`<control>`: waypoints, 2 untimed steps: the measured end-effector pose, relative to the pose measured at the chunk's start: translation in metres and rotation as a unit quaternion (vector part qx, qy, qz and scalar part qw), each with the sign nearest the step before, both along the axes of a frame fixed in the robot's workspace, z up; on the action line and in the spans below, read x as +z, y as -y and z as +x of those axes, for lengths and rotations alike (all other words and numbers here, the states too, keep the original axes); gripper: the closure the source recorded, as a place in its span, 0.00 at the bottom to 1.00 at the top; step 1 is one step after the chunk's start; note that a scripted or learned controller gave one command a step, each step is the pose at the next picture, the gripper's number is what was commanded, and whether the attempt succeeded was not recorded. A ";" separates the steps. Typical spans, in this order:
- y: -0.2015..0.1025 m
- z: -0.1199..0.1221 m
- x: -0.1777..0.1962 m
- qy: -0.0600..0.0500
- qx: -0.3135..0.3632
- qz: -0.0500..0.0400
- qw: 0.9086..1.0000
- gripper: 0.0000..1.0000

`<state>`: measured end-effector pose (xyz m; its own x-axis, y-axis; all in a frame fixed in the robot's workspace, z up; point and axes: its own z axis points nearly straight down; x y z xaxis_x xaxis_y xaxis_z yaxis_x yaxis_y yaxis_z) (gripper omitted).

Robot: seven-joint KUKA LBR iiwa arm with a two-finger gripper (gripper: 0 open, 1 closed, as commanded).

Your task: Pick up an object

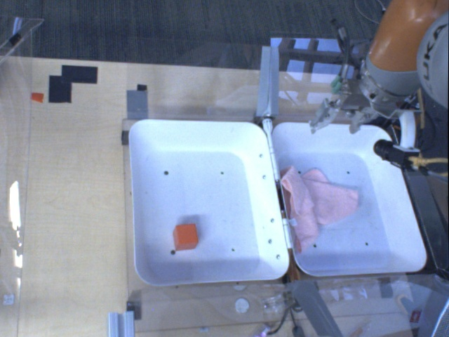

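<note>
Reaching in from the right, the grey arm with its orange band point(403, 20) hangs over the far edge of the right bin point(393, 258), its wrist tipped down toward the bin's rim. The gripper point(340, 120) sits at that far rim with its two fingers point(319, 121) spread apart and nothing between them.

Two white bins lie side by side on the worktop point(70, 209). One pink cloth point(319, 201) lies crumpled in the right bin, against the wall it shares with the left bin point(147, 188), well apart from the gripper. Its long axis runs roughly from the far end of that shared wall toward the near end, with a broad flap spreading out toward the bin's middle.

One orange block point(186, 236) rests in the left bin, toward its near left part, its faces turned slightly off the bin's walls.
</note>
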<state>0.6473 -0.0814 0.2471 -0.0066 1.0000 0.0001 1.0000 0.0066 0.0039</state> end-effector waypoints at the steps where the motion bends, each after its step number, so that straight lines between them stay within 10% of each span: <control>1: 0.064 -0.026 -0.090 0.000 0.072 -0.001 0.997 0.00; 2: 0.116 -0.074 -0.090 0.002 0.071 -0.002 0.997 0.00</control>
<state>0.5735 -0.1971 0.1570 -0.1484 0.9889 -0.0035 0.9889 0.1484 0.0069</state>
